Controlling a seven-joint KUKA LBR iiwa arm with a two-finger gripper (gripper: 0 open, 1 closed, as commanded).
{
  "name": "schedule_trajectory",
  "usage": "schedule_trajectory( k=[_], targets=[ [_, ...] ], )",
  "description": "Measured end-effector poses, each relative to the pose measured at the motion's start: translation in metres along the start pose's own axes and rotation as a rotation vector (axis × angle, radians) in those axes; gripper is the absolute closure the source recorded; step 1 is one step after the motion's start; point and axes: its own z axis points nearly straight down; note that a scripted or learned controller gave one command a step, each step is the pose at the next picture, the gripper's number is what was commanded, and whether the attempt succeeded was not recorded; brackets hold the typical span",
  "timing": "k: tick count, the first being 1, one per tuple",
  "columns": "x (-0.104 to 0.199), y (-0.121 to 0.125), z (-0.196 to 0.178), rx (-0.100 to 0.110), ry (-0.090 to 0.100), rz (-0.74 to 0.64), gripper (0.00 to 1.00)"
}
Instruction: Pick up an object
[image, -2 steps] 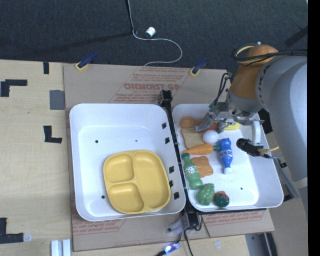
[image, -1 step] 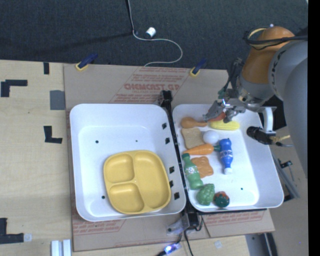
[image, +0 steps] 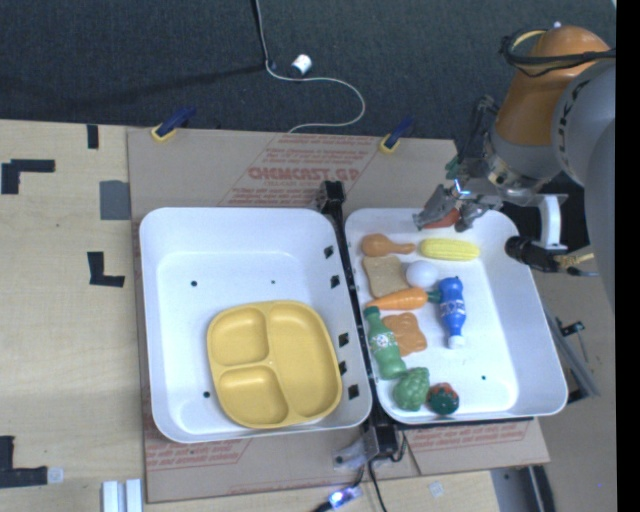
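Note:
The right bin (image: 520, 330) holds several toy foods: a chicken drumstick (image: 385, 244), a corn cob (image: 448, 249), a bread slice (image: 381, 275), a white egg (image: 422, 273), a carrot (image: 400, 298), a blue bottle (image: 452, 305), a green bottle (image: 383, 342), a green vegetable (image: 411, 388) and a red fruit (image: 443, 399). My gripper (image: 443, 211) hangs over that bin's far rim, just above the corn cob. A small red piece (image: 469, 213) shows at its tip; I cannot tell whether it is held.
The left bin (image: 180, 250) carries a yellow divided plate (image: 272, 362) in its near half. The black hinge (image: 335, 200) sits between the bins. A cable with a white plug (image: 301, 66) lies on the dark floor behind the bench.

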Motion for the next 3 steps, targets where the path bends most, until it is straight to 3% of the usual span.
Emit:
schedule_trajectory(
  k=[1, 3],
  targets=[
    [0.001, 0.001, -0.023, 0.002, 0.001, 0.001, 1.00],
    [0.081, -0.064, -0.021, 0.008, 0.001, -0.001, 1.00]
  ],
)
